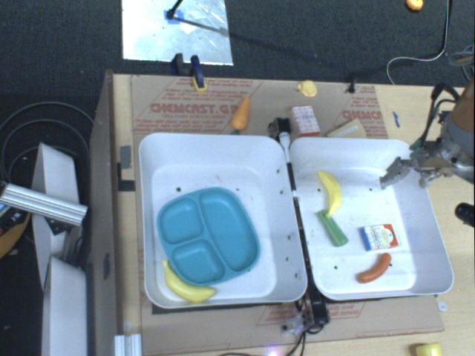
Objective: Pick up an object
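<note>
White plastic walls ring the right bin (427, 221), where 4 candidates lie: a yellow banana (331, 190), a green stick (333, 228) touching it, a small carton (379, 236) and a sausage (373, 268) nearer. The pincer (407, 170) hovers over the bin's far right part, fingers spread, pinching nothing, apart from all of them. Risk: the banana and the stick touch, so a grasp there may shove both; the flat carton could slip from the fingers.
</note>
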Controlling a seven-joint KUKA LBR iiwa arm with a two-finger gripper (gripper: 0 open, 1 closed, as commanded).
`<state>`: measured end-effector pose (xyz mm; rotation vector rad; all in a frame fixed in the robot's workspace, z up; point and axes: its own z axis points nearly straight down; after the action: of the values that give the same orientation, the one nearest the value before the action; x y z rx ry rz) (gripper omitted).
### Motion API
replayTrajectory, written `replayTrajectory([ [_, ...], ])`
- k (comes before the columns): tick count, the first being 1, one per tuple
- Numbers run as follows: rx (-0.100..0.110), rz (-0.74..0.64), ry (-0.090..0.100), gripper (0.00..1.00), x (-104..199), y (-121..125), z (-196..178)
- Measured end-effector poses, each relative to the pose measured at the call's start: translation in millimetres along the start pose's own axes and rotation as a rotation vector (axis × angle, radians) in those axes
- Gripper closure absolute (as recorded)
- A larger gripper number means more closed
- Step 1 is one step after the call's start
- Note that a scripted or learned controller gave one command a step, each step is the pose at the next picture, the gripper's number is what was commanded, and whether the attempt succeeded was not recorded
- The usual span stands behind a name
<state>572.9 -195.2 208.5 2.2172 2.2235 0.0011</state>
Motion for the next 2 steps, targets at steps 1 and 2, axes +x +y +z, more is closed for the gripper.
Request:
replayTrajectory([
  [1, 0.002, -0.008, 0.004, 0.00, 61.1, 39.8, 50.4],
  [2, 0.005, -0.006, 0.004, 0.00, 109.9, 44.2, 124.5],
])
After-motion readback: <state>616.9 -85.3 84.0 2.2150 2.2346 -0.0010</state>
